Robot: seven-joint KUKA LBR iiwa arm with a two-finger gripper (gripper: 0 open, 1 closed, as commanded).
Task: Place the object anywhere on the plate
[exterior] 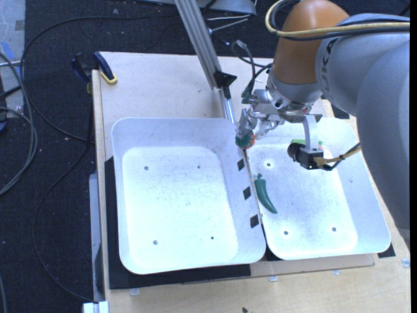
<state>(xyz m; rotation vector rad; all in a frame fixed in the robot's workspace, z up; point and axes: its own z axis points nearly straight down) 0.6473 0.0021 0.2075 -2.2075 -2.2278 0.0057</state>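
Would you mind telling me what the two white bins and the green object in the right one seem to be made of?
The left bin and right bin look like moulded plastic, matte white with dark speckling: thin rounded rims and soft corners suggest it. The green object looks like smooth plastic or rubber, with an even colour and a slight sheen; it is too small to tell which.

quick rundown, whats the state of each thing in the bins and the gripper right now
green pepper: lying flat in the right bin, near its left wall, apart from the gripper
gripper: above the wall between the two bins, nothing seen between its fingers
left bin: flat on the bench, speckled floor
right bin: flat on the bench, beside the left bin, partly covered by the arm
arm: reaching in over the right bin
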